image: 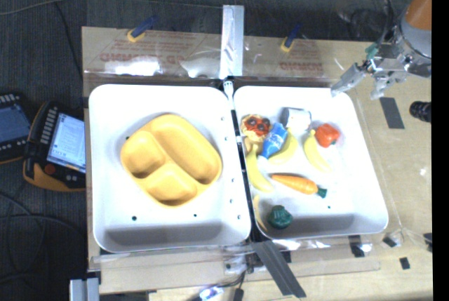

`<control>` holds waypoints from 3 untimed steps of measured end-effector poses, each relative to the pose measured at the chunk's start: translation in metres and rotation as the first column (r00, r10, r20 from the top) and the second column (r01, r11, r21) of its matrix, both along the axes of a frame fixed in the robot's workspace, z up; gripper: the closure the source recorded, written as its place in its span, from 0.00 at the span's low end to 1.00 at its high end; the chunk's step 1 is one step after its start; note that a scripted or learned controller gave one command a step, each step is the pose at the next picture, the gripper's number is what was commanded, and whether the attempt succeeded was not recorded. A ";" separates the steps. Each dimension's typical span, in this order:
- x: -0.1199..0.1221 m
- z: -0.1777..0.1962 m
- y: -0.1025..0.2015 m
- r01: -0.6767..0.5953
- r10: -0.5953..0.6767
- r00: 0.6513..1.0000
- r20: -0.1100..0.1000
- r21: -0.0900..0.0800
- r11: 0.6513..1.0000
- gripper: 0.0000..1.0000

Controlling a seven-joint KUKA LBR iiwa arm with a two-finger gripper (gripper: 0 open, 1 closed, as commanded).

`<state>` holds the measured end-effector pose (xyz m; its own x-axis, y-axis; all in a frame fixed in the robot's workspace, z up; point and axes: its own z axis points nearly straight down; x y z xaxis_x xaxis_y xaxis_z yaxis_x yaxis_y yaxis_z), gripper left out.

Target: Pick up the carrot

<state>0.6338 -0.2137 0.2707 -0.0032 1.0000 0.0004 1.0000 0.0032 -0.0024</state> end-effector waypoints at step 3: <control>-0.150 -0.138 0.068 -0.387 0.387 0.922 0.000 0.003 0.922 0.00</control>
<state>0.4837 -0.1457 0.1323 -0.3901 0.9208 0.0030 0.9208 0.3901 -0.0027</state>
